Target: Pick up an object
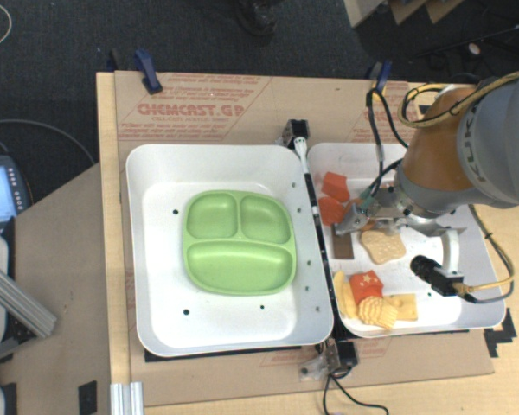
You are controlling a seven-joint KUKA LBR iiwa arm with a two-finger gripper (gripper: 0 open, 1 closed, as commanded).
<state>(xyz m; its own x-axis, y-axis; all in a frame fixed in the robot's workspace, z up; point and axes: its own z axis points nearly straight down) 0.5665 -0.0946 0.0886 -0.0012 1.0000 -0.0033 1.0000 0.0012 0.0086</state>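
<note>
The end effector (363, 217), grip state unclear, hung low in the right bin (476, 314), the tan cracker-shaped piece (383, 245) lying just below-right of it.

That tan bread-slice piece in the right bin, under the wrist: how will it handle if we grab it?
The tan slice lies flat on the right bin floor, so edges look hard to catch. It looks like thin toy food: probably light, stiff. The red pieces close by may get nudged.

Green plate (240, 242), white bins (147, 232)
</note>
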